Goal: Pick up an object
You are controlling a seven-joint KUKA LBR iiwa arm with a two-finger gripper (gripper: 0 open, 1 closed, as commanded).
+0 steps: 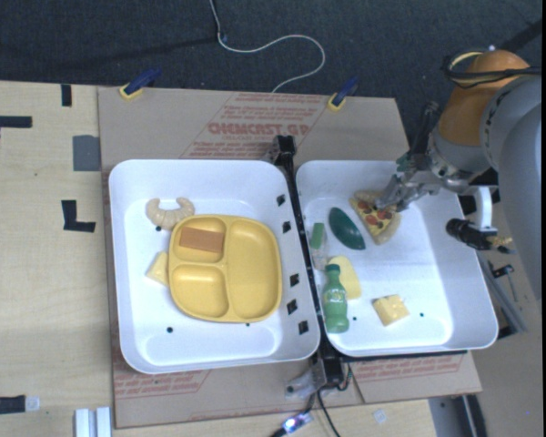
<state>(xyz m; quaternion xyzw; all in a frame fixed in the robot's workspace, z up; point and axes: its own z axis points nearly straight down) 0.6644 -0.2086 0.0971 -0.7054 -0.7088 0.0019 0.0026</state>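
Observation:
In the right bin, my gripper hangs at the upper middle, right over the far end of a toy pizza slice. Whether it touches the slice is unclear. A dark green oval piece lies just left of the slice. Nearer the front are a green bottle, a pale yellow piece behind the bottle, and a yellow cheese wedge. A small green piece sits against the bin's left wall.
The left bin holds a yellow divided plate with a brown slab on it, a beige curled piece and a yellow wedge. The grey arm with its orange band comes in from the upper right.

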